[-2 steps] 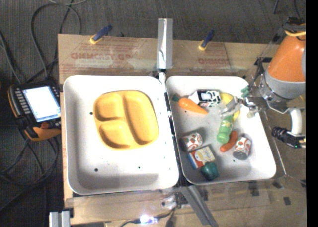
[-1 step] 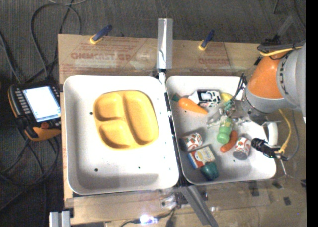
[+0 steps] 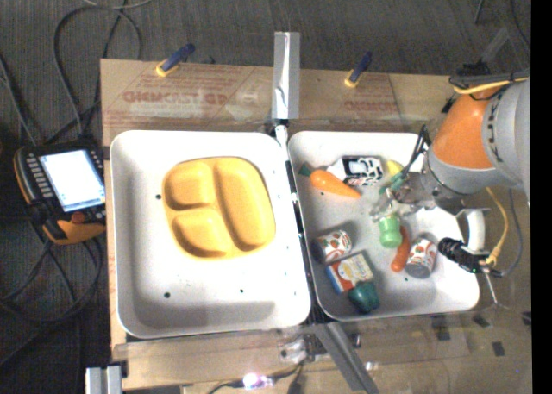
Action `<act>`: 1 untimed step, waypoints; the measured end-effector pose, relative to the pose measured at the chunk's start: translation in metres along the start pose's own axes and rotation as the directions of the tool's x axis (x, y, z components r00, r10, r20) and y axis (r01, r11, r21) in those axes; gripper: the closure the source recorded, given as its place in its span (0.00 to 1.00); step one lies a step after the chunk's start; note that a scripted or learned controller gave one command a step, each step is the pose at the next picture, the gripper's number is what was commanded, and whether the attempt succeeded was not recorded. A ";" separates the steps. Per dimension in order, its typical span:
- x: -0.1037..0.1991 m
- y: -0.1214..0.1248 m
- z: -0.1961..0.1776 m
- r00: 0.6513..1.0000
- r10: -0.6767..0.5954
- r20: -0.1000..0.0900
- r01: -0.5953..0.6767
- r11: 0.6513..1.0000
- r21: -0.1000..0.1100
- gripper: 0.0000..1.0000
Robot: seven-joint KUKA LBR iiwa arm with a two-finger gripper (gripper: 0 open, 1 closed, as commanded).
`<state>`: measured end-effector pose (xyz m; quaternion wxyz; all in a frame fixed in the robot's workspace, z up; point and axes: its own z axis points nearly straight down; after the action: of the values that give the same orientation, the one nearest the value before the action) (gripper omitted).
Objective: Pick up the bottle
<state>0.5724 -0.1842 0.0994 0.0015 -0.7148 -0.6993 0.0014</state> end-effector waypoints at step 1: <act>0.006 0.001 0.008 0.975 0.224 0.000 -0.224 0.974 -0.015 1.00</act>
<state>0.5739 -0.1779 0.0918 -0.0046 -0.7891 -0.6142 -0.0033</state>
